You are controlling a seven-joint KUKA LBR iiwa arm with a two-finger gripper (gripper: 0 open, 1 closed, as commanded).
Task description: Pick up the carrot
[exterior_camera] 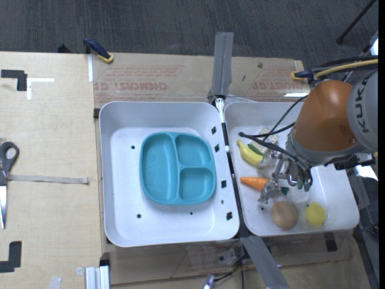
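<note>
The carrot (252, 182) is a small orange piece lying flat in the right bin (337, 221), near the bin's left wall. My gripper (269, 191) hangs low just at the carrot's right end, touching or nearly touching it. The arm's orange band (322, 116) and wrist cover the bin's upper right part. I see nothing lifted off the bin floor.
A yellow-green banana (249, 153) lies just above the carrot. A brown potato (284, 215) and a yellow lemon (315, 214) sit near the bin's front. The left bin (114, 161) holds a teal divided plate (178, 168). Scissors (6, 161) lie far left.
</note>
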